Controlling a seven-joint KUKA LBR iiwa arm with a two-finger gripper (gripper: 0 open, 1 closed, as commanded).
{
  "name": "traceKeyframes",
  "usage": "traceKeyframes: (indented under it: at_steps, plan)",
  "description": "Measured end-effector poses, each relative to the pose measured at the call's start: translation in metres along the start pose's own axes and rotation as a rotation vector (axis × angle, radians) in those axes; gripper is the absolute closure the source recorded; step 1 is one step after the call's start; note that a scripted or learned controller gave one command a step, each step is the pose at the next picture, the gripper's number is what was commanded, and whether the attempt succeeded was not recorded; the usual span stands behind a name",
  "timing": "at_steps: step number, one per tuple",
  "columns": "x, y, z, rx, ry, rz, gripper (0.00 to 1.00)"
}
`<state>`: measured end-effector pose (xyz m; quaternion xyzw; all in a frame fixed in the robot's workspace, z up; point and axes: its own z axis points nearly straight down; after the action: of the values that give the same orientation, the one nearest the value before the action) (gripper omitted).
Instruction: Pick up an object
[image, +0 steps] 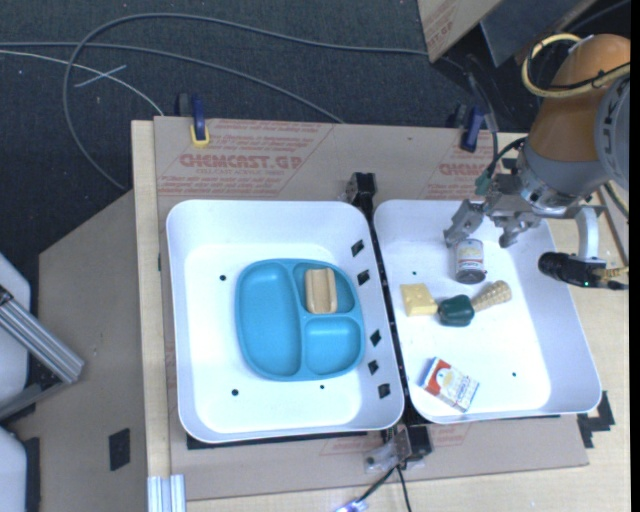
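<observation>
I have the gripper (487, 228) up at about one o'clock in the right white bin (560, 330), with its two grey fingers spread wide and nothing between them. The small cylindrical jar with a grey cap and pale label (469, 260) stands directly at six o'clock from the gap between the fingers, just below the tips and a shade toward the left one. It looks close to upright, so from above its long axis runs roughly along the gripper's own line of descent, and I judge a short, straight drop would put the fingers either side of the cap.

At six o'clock from the jar lie the dark green rounded object (456, 311), with the yellow wedge-shaped block (418, 298) at its nine o'clock and the tan ridged cone-like piece (491, 295) at its two o'clock, touching or nearly so. The red and white flat packet (448, 384) sits well apart near the bin's six o'clock edge.

The left white bin (200, 300) holds a blue three-compartment plastic plate (270, 320) with a tan rectangular block (320, 290) in its upper right compartment.
</observation>
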<state>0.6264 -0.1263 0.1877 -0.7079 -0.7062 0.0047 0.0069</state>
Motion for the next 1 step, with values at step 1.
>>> traceKeyframes:
  at_steps: [1]
  plan:
    - [0.0004,0.0030,-0.0094,-0.015,-0.002,-0.003,0.00]
